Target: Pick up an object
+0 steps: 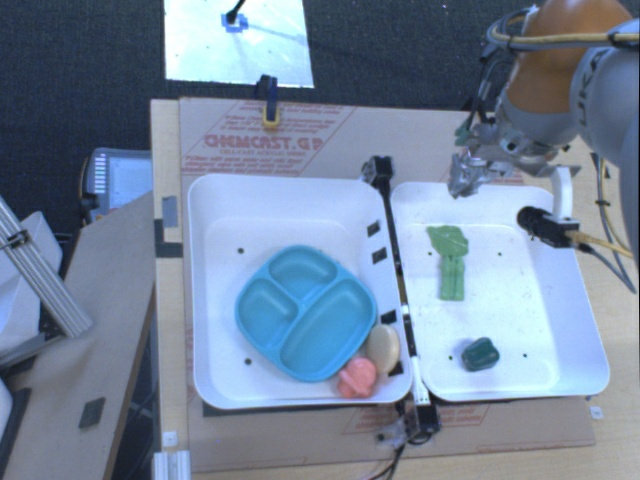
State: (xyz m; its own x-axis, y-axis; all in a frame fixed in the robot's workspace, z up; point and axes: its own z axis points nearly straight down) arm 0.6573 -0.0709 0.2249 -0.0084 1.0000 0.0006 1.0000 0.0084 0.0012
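Note:
My gripper [466,180] hangs over the far edge of the right bin [570,298], with nothing seen between its fingers. A light green toy [450,258] lies in the right bin just below and slightly left of the gripper. A small dark green object [480,354] rests near that bin's front. In the left bin [220,218] sits a blue divided plate [300,311], with a cream egg-shaped object [382,346] and a pink object [357,377] at its front right corner.
A black divider strip [392,268] runs between the two bins. A black fitting with a white bracket [548,220] sits at the right bin's far right rim. Cardboard [300,138] lies under the bins, with a yellow clamp [270,108] at the back.

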